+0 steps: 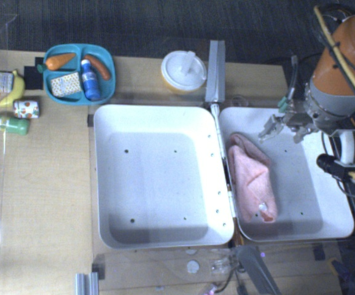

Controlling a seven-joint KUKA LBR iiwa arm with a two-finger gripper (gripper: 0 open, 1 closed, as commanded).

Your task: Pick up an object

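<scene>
A crumpled pink cloth [251,178] lies in the right bin [315,211], against its left wall, with a small red-and-white spot near its lower end. My gripper [285,132] hangs over the upper part of the same bin, up and to the right of the cloth and apart from it. Its two fingers [268,131] are spread open with nothing between them. The arm's orange band [343,60] rises at the right edge.
The left bin [159,226] sits beside the right one. Behind the bins stand a white lidded bowl [183,70] and a blue divided tray [80,74] of toy food. A banana [13,90], a small can [26,109] and a green bottle [5,124] lie at the far left.
</scene>
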